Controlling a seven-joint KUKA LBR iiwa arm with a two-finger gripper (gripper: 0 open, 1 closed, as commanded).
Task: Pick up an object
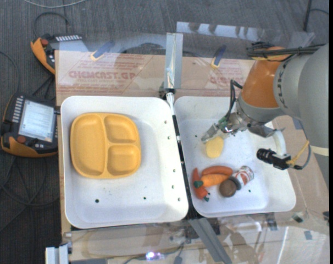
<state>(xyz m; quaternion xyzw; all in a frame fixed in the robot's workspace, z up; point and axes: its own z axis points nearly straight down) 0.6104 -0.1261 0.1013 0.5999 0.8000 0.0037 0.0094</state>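
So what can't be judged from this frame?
- Tool: fingers too small and shadowed in the camera view to read their gap, or whether they touch the yellow piece.
- Can: label too small to read.
- Brown item: too blurred to identify.

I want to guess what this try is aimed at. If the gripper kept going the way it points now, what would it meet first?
Probably the pale yellow piece in the right bin: the gripper sits just above it, pointing down-left. Height is unclear from this view.

Yellow divided tray [105,145] in left bin [73,202]; pendant [29,125] beside.
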